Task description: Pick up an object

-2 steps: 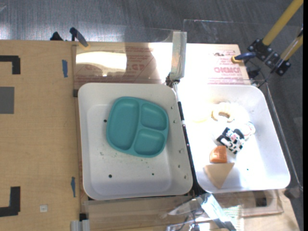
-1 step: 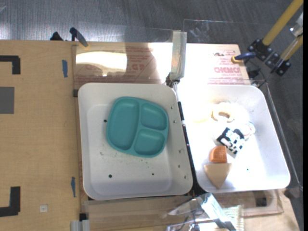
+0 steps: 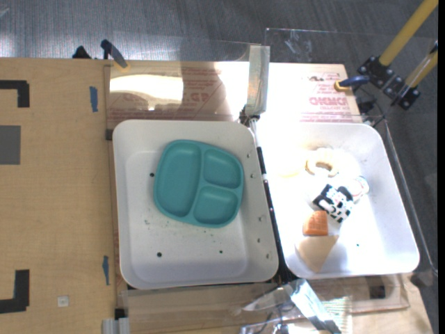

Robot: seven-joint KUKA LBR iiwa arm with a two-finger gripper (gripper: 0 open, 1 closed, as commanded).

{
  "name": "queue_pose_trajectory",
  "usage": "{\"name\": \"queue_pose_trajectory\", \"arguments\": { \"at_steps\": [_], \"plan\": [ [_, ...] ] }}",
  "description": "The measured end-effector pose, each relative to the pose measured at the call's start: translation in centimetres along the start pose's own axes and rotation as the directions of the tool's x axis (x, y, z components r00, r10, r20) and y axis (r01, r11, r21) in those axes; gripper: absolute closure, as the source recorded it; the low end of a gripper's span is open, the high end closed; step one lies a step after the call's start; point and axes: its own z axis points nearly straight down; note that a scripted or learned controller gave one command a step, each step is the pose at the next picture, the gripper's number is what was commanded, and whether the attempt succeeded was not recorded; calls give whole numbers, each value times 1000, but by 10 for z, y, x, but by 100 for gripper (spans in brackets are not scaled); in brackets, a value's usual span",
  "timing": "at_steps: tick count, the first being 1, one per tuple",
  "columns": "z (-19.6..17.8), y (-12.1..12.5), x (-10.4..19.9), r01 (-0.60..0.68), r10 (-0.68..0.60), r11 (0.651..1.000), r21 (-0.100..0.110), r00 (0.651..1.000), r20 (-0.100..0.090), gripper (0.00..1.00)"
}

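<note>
Two white bins side by side. In the left bin (image 3: 126, 207), flat near the middle: a teal divided plate (image 3: 198, 183), three compartments, rim up. In the right bin (image 3: 402, 218), a small cluster left of centre: a pale ring (image 3: 321, 165) toward the far side; just nearer, a black-and-white spotted piece (image 3: 334, 202), touching or nearly touching an orange block (image 3: 316, 225) below it; nearest the front wall, a tan wedge (image 3: 314, 254). Glare heavy over the right bin, so outlines there washed out; possibly a clear or white item beside the spotted piece, too bleached to name. Judged by look: plate stiff, light, smooth plastic, likely slippery and too wide to span, so worth taking only by pinching the raised rim or a divider ridge from above. Orange block probably the easier pick: compact, blocky, apparently firm, with opposite sides to close on, though crowded by the spotted piece on its far side, so better approached across its free sides. Spotted piece perhaps soft or irregular, hard to say under the glare. Ring light and low, apt to slide or tip unless pinched across one wall of the loop. Wedge flat and thin-looking, little to grip. Nothing obviously fragile or heavy. State of the jaws: cannot tell from this view.
</note>
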Motion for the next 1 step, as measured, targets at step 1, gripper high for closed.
{"name": "queue_pose_trajectory", "arguments": {
  "at_steps": [1],
  "plan": [
    [2,14,0,-451,451,893,0,893,0,100]
  ]
}}
